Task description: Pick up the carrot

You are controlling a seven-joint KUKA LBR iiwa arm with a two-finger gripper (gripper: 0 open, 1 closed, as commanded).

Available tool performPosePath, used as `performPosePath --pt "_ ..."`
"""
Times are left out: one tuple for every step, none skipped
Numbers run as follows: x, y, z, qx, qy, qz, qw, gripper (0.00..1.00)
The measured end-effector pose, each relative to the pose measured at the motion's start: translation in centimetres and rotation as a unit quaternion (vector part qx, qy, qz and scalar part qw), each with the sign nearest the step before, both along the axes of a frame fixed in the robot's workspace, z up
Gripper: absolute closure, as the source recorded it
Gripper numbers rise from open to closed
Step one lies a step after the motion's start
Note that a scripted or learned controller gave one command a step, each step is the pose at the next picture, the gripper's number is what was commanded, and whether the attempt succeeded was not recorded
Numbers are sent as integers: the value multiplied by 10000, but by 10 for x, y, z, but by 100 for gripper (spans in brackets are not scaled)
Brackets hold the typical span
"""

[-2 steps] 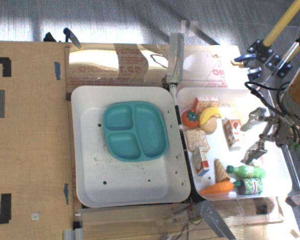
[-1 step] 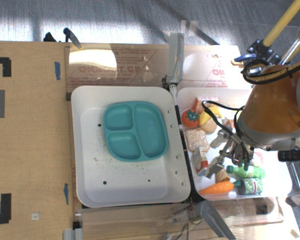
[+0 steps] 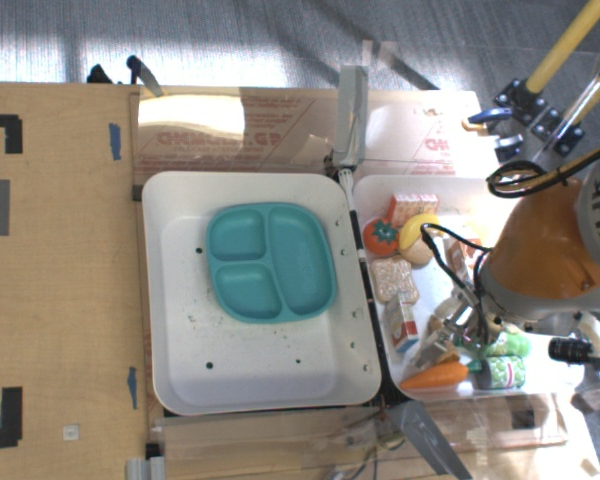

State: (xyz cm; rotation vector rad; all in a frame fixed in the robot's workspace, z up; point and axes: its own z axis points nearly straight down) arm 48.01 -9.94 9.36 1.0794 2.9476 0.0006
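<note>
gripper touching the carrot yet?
Cannot tell. In the camera view the gripper sits right above the carrot in the right bin, overlapping it; neither contact nor gap shows plainly.

We see a grey ribbed floor (image 3: 230,13) up top, bright light patches across it. A flat brown cardboard sheet (image 3: 55,268) (black tape marks, blue tape bits) covers the bench left. Clear plastic panels (image 3: 280,133) stand behind.

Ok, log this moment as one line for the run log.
task: pick up carrot | arm: over right bin | hand: low, just above carrot | carrot: lying at bin's near edge, not lifted | left bin: teal divided plate
</note>
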Motion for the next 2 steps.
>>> performPosePath --pt "2 1 10 -3 -21 10 10000 100" --pt "22 -16 164 -14 -62 149 9999 100"
